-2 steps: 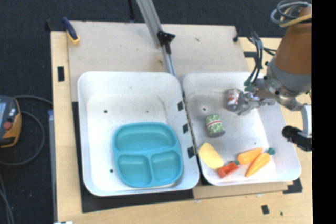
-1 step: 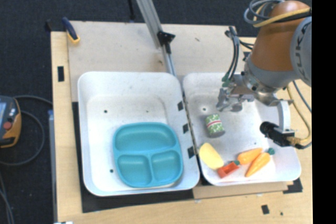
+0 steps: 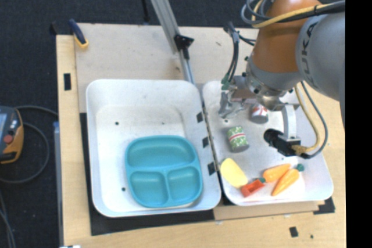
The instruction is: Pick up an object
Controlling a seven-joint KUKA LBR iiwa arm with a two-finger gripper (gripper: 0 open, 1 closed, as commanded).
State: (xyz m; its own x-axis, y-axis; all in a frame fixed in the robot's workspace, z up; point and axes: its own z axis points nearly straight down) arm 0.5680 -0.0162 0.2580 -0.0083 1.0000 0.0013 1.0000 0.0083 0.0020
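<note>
Arm: one grey KUKA arm with an orange band above the wrist (image 3: 285, 38), reaching over the right bin.
Gripper: one two-finger metal gripper (image 3: 228, 106), hanging over the far left part of the right bin; its fingers point down and nothing is seen between them; how wide they stand cannot be told.
Bins: two shallow white plastic bins, the left bin (image 3: 116, 101) away to the gripper's left, the right bin (image 3: 317, 177) under it.
Tray: one turquoise plastic tray with three compartments (image 3: 164, 170), in the left bin, nearer the camera than the gripper and to its left.
Can: one small green and white patterned can (image 3: 237, 137), just nearer the camera than the gripper, apart from it.
Yellow piece: one pale yellow rounded block (image 3: 233, 172), nearer still, at the bin's left wall.
Red piece: one small red block (image 3: 252, 187), touching the yellow one.
Carrots: two orange toy carrots (image 3: 282, 178), side by side, nearer the camera and to the gripper's right.
</note>
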